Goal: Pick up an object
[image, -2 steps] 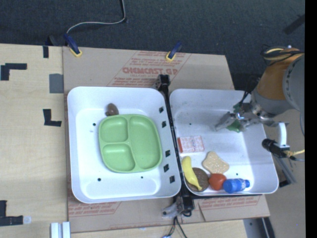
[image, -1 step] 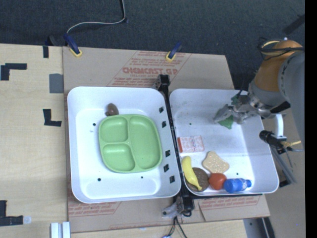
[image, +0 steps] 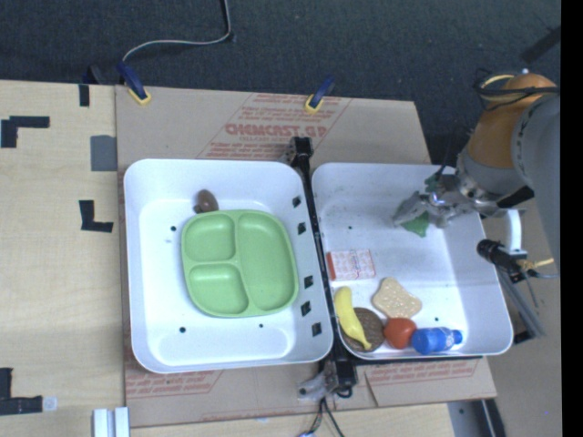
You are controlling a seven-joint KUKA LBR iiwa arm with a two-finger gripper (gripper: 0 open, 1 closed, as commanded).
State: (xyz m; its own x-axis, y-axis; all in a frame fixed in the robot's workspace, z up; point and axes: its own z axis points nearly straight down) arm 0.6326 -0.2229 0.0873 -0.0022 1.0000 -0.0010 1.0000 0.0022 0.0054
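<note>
Near corner, right bin (image: 474, 271): banana (image: 349, 317), tomato (image: 398, 332), blue bottle (image: 435, 340) clustered, untouched.
Pincer (image: 421, 215): low at far side; apparently closed on green object (image: 417, 227), view blurred.
Advice: lift slowly, vertically; confirm hold before travelling.

Bare right bin (image: 383, 209) floor; food cluster (image: 392, 321) along its near wall.

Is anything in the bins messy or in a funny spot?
A small brown thing lies in the left bin, off the green plate. The toy foods are all bunched in the right bin's near corner.
</note>
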